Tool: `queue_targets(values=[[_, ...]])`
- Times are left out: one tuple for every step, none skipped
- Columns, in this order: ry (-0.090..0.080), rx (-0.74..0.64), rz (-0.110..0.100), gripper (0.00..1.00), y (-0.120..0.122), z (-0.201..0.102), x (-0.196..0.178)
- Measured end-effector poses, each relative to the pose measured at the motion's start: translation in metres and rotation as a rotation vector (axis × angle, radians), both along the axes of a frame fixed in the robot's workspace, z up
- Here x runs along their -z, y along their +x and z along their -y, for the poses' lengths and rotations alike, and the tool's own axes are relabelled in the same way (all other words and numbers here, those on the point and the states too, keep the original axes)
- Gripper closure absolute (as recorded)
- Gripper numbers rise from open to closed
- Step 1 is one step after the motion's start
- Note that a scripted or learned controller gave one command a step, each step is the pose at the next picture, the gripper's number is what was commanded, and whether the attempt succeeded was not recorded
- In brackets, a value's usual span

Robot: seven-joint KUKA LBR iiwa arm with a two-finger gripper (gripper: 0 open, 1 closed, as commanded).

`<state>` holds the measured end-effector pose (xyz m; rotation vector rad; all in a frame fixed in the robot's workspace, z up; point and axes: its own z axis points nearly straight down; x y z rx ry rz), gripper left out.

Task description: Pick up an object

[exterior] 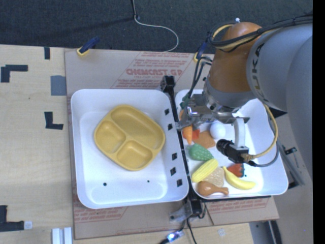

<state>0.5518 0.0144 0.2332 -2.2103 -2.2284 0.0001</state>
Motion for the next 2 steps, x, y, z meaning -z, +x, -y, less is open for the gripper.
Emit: queue_targets(values=[[-0.002, 0.004, -0.002, 1.00, -0.012, -0.032, 0.001], [-0.004, 0.007, -0.002, 1.00, -0.005, -0.029, 0.020]])
